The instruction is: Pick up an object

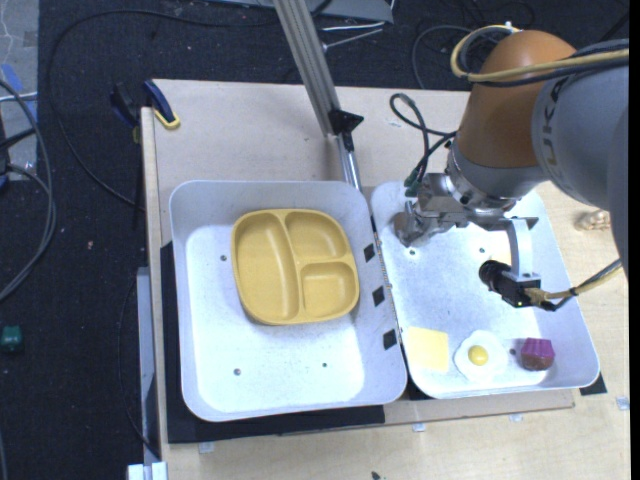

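A stiff yellow divided plate (296, 266) fills the left bin (200, 368); the gripper (412, 226) hovers in the right bin (560, 318), fingers' gap unclear. Cheese slice (428, 348), fried egg (479, 356), purple piece (536, 353) look light; pinch the chunky purple one across its sides

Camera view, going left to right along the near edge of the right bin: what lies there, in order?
Yellow cheese slice → fried egg → purple toy.
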`<act>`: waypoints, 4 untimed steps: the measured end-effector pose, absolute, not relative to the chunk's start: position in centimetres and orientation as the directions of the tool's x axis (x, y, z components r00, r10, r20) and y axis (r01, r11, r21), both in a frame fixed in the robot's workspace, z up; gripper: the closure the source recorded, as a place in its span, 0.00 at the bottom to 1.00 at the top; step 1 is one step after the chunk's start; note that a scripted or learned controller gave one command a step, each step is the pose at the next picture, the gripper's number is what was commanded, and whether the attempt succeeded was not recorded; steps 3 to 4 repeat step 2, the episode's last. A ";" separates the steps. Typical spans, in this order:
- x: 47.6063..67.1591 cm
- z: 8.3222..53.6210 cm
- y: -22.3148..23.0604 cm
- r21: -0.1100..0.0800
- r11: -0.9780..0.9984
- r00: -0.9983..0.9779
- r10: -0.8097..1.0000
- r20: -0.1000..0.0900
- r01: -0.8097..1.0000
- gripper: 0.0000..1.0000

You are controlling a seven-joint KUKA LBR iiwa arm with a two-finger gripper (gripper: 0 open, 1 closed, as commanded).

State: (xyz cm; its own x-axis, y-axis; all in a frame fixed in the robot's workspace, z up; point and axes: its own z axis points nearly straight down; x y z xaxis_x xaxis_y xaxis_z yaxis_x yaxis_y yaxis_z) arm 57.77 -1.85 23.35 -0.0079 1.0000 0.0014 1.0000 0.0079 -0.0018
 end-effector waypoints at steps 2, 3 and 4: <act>59.2 22.2 9.9 0.001 0.010 -0.010 1.000 0.002 1.000 1.00; 59.2 22.2 9.9 0.001 0.010 -0.010 1.000 0.002 1.000 1.00; 59.2 22.2 9.9 0.001 0.010 -0.010 1.000 0.002 1.000 1.00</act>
